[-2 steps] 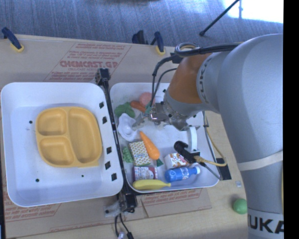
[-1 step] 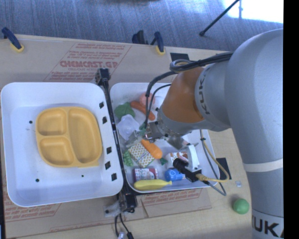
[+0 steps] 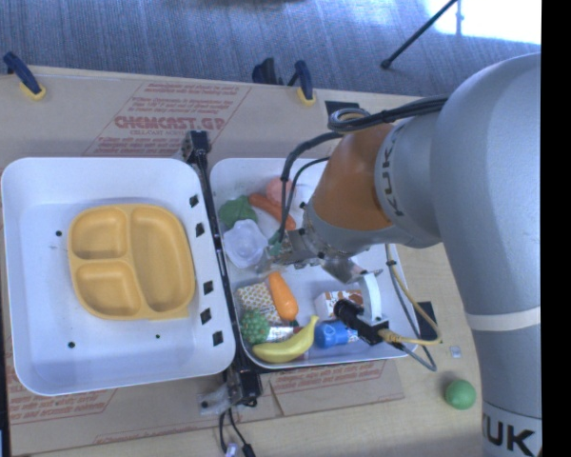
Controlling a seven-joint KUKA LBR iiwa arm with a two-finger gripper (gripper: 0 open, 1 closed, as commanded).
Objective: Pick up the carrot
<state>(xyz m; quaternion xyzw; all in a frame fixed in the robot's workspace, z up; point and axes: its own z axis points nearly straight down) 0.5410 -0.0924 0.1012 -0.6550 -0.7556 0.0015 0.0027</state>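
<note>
From my remote station I see the grey arm, orange band above its wrist, reaching in from the right and hanging over the right bin, covering most of that bin's far half. Beside it, the left bin carries a yellow divided plate, three compartments, lying flat near the bin's middle. Both bins sit on a cardboard sheet printed in red and clipped at its far edge.

The gripper sits low at the end of the wrist, above the middle of the right bin; whether it is released or clenched I cannot tell, since the wrist hides it.

The carrot lies on the floor of the right bin, just on the near side of the gripper, orange, pointing away from the camera at a slight tilt. It is apart from the gripper as far as I can see. A banana curves along the near wall, a blue item just right of it. A green ball rests on the bench outside the bins.
</note>
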